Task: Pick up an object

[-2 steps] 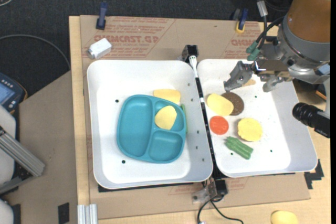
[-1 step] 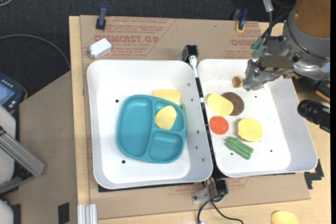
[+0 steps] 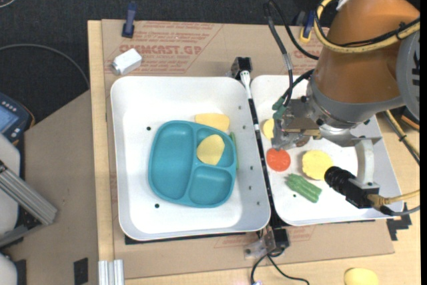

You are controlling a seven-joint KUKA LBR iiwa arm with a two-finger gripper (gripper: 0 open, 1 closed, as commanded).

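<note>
In the right bin [image 3: 331, 211], my gripper [image 3: 285, 137] hangs just above a red round piece [image 3: 278, 159]. A pale yellow piece [image 3: 267, 128] peeks out at the gripper's left side, partly hidden by it. A yellow disc [image 3: 315, 163] lies right of the red piece, and a green stick-shaped piece [image 3: 304, 187] lies in front of it. I see nothing held in the gripper. The arm's orange band covers the back of this bin.
The left bin [image 3: 131, 143] holds a blue divided plate [image 3: 175, 163] with a yellow piece [image 3: 211, 149] on it and another yellow piece [image 3: 212, 121] at the plate's far edge. A white block [image 3: 127, 62] and a blue clamp [image 3: 129, 20] sit on the cardboard behind.
</note>
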